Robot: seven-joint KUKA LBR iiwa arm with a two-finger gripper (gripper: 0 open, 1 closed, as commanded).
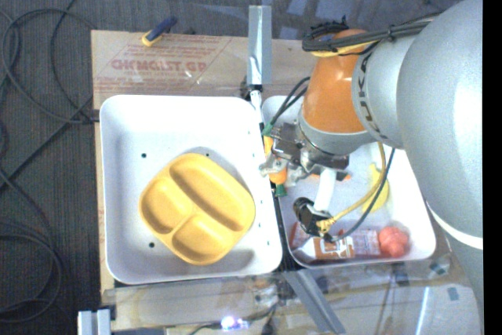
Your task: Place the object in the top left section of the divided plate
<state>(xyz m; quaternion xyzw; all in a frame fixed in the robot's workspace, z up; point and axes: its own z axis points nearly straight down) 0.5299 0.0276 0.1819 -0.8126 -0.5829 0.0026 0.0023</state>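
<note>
— So where is the divided plate (pixel 198 205)?

— Left of centre in the frame, lying in the left bin (pixel 125 121). It is yellow, with three sections, and sits turned at a slant.

— And the arm (pixel 369 90)?

— It comes in from the right of the frame and hangs over the right bin (pixel 420 235), its orange band above the wrist. The gripper (pixel 294 169) is at the middle of the frame, close by the wall between the two bins; how it stands I cannot tell.

— The object?

— Several things lie in the right bin toward the lower right of the frame: a red round item (pixel 394 241), a flat packet (pixel 337 245), something yellow (pixel 380 188). All sit below and right of the gripper, apart from it. Which one is meant, I cannot tell.
</note>
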